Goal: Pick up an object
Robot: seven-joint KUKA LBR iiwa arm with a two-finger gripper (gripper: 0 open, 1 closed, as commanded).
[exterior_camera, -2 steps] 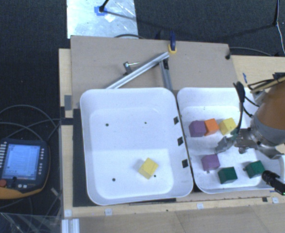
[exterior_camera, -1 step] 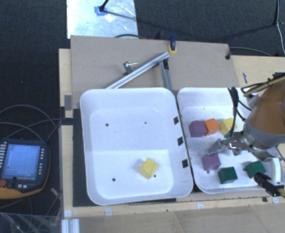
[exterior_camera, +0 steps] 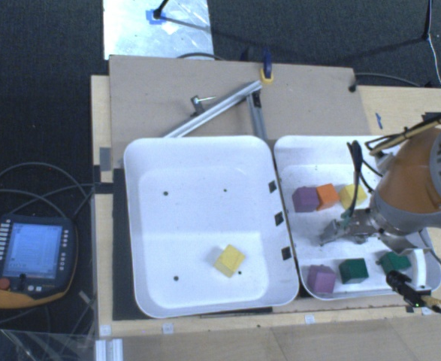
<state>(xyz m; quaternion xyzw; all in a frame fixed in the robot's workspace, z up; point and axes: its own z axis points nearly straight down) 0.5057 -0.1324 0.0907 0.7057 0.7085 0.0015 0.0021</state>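
The right bin (exterior_camera: pixel 291 156) holds a purple block (exterior_camera: pixel 305 198), an orange block (exterior_camera: pixel 327 195) and a yellow piece (exterior_camera: pixel 352 195) in a row near its middle. Near its front edge lie a second purple block (exterior_camera: pixel 321 278), a dark green block (exterior_camera: pixel 353 270) and a teal piece (exterior_camera: pixel 394 262). My gripper (exterior_camera: pixel 333 234) reaches in from the right and hovers low over the bin's middle, between the two rows, touching none of them as far as I can see. A yellow block (exterior_camera: pixel 229 260) lies alone in the left bin (exterior_camera: pixel 145 156).
A metal rod (exterior_camera: pixel 216 110) lies on the brown board behind the bins. A teach pendant (exterior_camera: pixel 26 258) with cables sits on the floor to the left. The arm's orange band (exterior_camera: pixel 415 179) overhangs the right bin's right side.
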